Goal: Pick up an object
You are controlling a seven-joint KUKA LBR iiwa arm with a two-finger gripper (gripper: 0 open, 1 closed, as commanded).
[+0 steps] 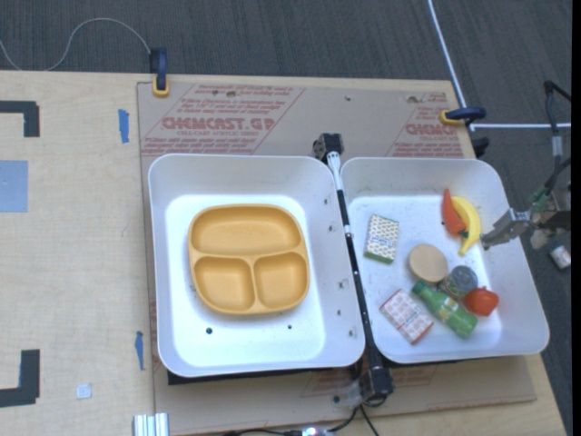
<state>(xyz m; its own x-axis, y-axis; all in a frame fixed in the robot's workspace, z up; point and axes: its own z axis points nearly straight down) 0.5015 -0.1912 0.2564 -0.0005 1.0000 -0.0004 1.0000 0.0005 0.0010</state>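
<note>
The right bin holds several small objects. A yellow banana and a red pepper lie together near its right wall. A green-and-white packet sits toward the left. In the middle are a tan round disc and a grey can. Further forward lie a red tomato, a green bottle and a red checked packet. My gripper reaches over the bin's right rim, just right of the banana, with nothing seen in it.
The left bin holds a yellow divided plate. A black clamp sits at the back where the bins meet. Blue-and-yellow clamps pin the cardboard sheet. A white cable runs across the back right.
</note>
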